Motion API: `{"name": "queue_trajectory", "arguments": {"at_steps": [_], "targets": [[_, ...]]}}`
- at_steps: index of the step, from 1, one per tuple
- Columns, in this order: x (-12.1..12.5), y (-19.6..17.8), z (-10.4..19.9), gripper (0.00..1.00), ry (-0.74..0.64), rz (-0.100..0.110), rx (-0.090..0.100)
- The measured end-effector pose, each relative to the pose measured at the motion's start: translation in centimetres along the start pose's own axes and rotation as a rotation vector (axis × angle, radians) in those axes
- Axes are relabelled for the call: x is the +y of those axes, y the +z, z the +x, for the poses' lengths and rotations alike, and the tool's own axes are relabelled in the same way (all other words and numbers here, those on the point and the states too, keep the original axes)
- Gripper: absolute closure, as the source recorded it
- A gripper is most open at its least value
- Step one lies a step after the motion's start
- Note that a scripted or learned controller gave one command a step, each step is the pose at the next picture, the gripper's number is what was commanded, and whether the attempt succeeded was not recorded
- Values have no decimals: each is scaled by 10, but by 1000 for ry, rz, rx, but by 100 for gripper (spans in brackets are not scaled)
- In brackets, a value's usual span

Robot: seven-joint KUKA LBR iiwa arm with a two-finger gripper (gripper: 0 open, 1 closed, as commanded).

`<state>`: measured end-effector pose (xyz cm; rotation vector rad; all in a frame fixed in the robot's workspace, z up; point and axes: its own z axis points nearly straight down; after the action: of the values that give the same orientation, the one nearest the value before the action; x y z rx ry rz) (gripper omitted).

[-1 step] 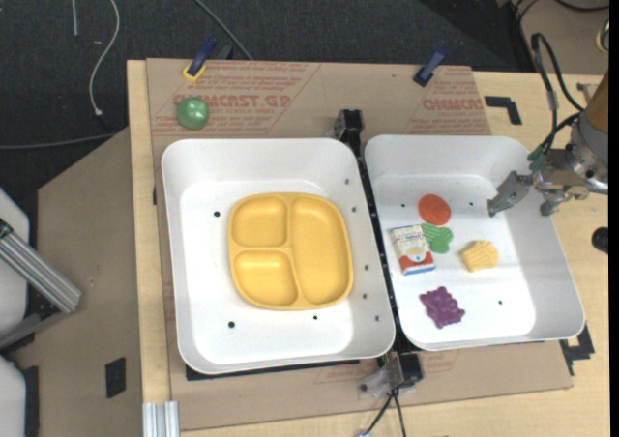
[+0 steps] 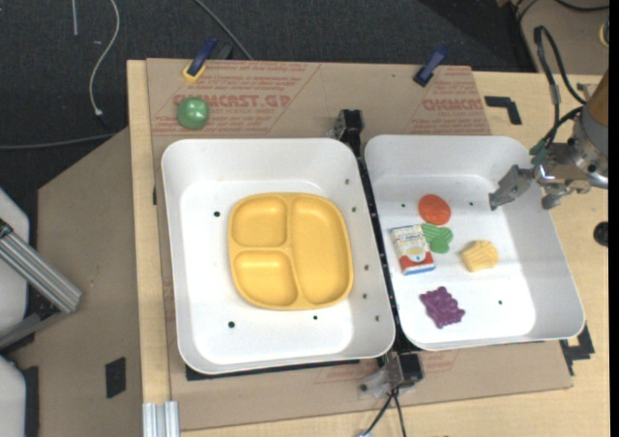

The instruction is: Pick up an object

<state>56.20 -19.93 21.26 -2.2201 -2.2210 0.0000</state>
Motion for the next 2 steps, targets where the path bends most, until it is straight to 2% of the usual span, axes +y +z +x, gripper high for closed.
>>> {"name": "queue_trajectory", "arguments": {"at_steps": [1,2], "targets": [[3,47,8,0,-1,5,2],[0,109,11,0,0,6,2]]}}
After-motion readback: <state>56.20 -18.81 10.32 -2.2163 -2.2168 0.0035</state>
